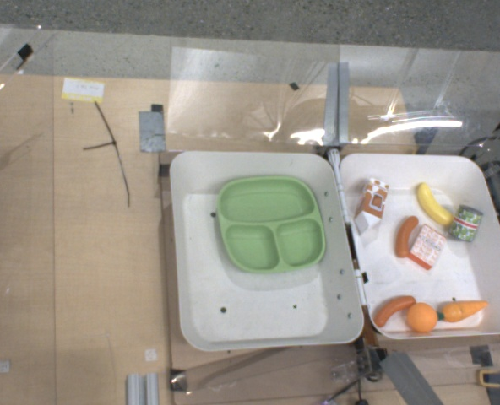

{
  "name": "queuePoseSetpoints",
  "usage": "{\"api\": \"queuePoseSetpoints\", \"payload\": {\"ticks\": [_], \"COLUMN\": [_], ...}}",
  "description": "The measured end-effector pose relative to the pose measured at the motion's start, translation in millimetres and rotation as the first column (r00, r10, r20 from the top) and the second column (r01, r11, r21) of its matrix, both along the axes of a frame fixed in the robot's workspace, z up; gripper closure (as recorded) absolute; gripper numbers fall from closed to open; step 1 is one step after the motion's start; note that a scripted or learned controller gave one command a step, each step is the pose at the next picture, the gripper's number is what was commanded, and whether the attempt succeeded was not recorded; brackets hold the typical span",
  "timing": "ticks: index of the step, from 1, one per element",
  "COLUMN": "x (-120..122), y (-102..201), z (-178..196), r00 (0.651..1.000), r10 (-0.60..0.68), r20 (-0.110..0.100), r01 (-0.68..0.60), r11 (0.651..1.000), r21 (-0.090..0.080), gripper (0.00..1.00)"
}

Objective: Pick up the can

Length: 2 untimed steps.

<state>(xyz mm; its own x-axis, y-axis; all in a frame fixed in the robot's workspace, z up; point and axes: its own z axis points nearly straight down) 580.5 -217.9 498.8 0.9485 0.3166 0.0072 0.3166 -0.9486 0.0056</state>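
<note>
Pale wooden bench carries two white bins side by side, and your target sits in the right bin [486, 169]. The can [465, 224] is the small green-labelled cylinder hard toward that bin's right wall, roughly midway between far and near edges. It is touching or just beside the right end of the banana [434, 204], which slants away from it toward the far left. A red-and-white box [426, 247] lies near it on the left, a little nearer to you, with an orange-red sausage [406, 236] just beyond that.

What the coming move turns on, as far as you can judge: the arm enters from the right, so the can is the first thing it would meet, with the clutter all on the can's left and far-left side. The right and near sides look free, apart from the bin wall close by.

You cannot tell the gripper's state from this view, nor whether the can stands upright or leans (it looks slightly tilted, its paler top facing up and left). Plan your closing axis so the banana stays outside it.
</note>
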Motion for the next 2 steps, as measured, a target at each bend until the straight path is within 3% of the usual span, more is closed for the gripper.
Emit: {"api": "queuePoseSetpoints", "payload": {"ticks": [1,2], "x": [15.6,15.8], "y": [-41.1,-40.6], "z": [44.2,44.1], "r00": [0.994,0.994], "r10": [-0.108,-0.107], "r20": [-0.001,-0.002], "r01": [0.108,0.107], "r11": [0.994,0.994], "r21": [0.0,0.001], "gripper": [1.0,0.0]}}
